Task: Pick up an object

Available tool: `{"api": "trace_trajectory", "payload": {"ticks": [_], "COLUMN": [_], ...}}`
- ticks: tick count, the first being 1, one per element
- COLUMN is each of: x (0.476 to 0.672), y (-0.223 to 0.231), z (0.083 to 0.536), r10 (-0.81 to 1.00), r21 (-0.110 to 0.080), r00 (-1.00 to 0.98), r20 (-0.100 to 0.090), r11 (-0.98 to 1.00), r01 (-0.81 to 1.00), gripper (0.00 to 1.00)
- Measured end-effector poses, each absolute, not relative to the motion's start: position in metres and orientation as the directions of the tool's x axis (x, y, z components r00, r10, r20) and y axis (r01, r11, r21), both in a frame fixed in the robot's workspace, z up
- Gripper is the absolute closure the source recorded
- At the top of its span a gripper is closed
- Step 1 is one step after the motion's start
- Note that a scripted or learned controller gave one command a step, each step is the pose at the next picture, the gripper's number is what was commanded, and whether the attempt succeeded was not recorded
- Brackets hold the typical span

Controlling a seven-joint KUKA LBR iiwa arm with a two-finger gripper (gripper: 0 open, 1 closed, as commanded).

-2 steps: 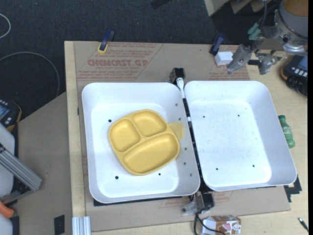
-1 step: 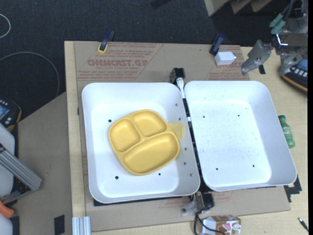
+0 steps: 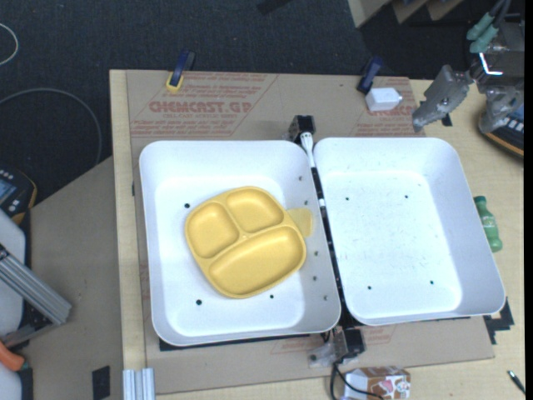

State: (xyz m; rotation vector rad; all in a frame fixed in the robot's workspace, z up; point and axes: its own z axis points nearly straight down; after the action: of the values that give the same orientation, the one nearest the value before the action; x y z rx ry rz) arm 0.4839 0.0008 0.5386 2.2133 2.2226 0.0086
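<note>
A yellow divided plate (image 3: 245, 242) with three compartments lies flat in the left bin (image 3: 158, 223), near its centre and tilted relative to the bin walls. The right bin (image 3: 400, 223) adjoins it along a dark seam. The gripper (image 3: 435, 103) sits above the right bin's far right corner, over the cardboard-covered bench (image 3: 250, 102).

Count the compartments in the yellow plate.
3: the yellow plate in the left bin has two small compartments at its far side and one large at its near side.

A yellow divided plate (image 3: 244, 242) lies in the left white bin (image 3: 162, 223) on tan board (image 3: 250, 98).
</note>
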Motion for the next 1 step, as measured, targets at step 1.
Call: {"api": "trace_trajectory", "payload": {"ticks": [1], "x": [0.4780], "y": [0.1737], "z": [0.5346], "r10": [1.000], "r21": [0.003], "r00": [-0.018], "r20": [0.004], "r11": [0.018], "r01": [1.000], "gripper": [0.00]}}
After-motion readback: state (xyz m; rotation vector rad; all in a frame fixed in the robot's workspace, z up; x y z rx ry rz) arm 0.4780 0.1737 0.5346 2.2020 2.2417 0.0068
